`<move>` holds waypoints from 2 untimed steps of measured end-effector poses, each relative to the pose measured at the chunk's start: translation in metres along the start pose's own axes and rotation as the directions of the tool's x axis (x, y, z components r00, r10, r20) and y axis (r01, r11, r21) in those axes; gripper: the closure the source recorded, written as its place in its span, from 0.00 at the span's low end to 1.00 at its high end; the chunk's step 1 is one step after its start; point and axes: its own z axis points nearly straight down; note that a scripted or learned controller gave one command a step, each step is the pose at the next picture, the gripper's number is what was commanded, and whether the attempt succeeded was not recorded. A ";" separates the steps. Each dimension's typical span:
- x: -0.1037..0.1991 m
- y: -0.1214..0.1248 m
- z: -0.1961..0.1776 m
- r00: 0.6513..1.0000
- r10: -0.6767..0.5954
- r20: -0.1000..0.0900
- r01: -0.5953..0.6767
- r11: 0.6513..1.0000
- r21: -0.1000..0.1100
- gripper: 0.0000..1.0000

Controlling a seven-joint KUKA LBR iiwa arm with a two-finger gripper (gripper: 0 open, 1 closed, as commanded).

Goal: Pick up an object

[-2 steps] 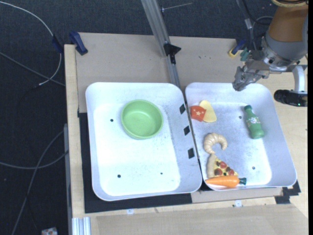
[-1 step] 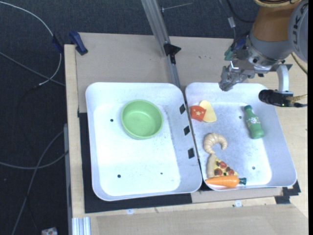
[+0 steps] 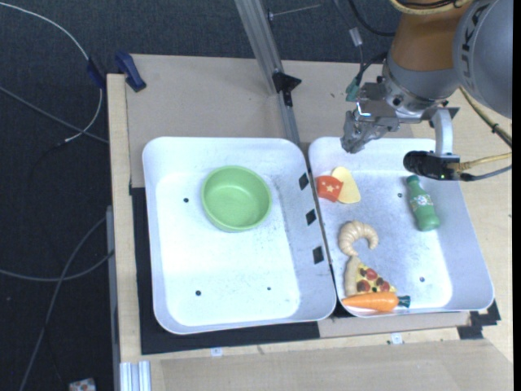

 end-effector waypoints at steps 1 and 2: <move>0.055 -0.002 0.016 1.000 0.001 0.002 -0.001 1.000 0.001 1.00; 0.113 -0.004 0.029 1.000 0.000 0.002 0.000 1.000 0.005 1.00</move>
